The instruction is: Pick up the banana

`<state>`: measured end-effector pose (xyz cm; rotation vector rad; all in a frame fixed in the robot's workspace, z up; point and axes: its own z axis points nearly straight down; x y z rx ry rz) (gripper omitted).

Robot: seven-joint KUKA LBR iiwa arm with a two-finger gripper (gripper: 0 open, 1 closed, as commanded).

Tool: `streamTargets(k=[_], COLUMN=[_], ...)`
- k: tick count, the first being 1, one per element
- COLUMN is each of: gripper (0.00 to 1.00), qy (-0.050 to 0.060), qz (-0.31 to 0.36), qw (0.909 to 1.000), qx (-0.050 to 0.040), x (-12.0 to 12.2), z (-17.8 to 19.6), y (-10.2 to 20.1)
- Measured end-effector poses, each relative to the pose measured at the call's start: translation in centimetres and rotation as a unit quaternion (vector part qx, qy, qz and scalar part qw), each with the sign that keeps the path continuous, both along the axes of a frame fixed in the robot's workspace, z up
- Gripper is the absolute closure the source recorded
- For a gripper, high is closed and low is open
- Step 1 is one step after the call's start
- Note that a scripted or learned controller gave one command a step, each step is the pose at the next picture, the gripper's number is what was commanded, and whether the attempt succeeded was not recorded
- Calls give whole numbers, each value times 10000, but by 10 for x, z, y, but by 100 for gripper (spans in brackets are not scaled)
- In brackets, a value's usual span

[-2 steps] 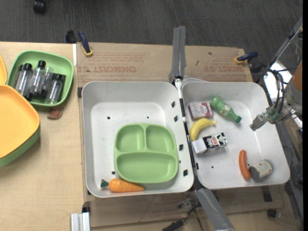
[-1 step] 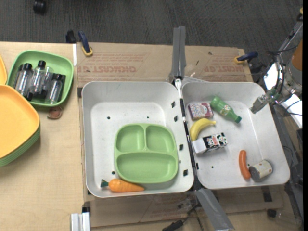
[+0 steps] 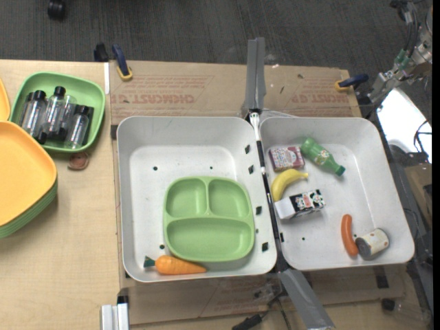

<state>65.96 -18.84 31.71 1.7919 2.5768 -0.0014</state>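
The banana (image 3: 287,182) is small, yellow and curved. It lies flat in the right bin (image 3: 385,184), near that bin's left wall. Its upper end almost touches a pink packet (image 3: 285,158). A black-and-white carton (image 3: 302,203) lies right below its lower end. Nothing covers the banana.
The right bin also holds a green bottle (image 3: 322,156), a red sausage (image 3: 348,236) and a grey-white lump (image 3: 372,243). In the left bin (image 3: 137,177) lie a green divided plate (image 3: 208,218) and a carrot (image 3: 175,265). A green tray of bottles (image 3: 58,112) and yellow plates (image 3: 20,177) stand at the far left.
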Motion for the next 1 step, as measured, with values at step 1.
streamTargets(k=[1], gripper=[100], qy=[11], qz=[1232], qw=[9924], qx=[4], x=[-9], z=[-70], y=[-34])
